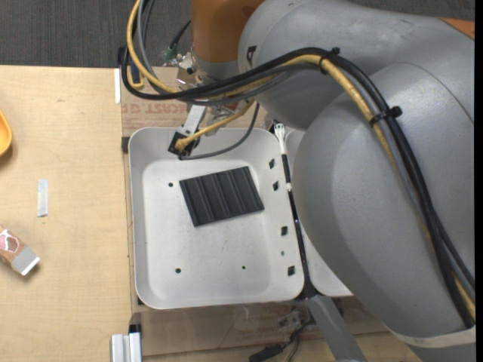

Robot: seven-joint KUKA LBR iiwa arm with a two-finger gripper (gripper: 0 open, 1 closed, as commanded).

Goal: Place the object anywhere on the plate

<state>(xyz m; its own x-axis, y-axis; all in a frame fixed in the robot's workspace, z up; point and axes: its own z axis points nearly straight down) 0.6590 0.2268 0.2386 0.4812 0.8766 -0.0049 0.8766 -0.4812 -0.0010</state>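
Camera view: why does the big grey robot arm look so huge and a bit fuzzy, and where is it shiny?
In the camera view, the big grey robot arm sits closest to the lens, so it looms large with soft edges; the shallow white plastic bin and its black ribbed rectangular mat look sharper. Soft overhead light makes a mild sheen on the arm's rounded shell and the orange band, with faint shadows along the bin's walls.

Wht bin (151, 277) — black pad (221, 194) (ribbed)
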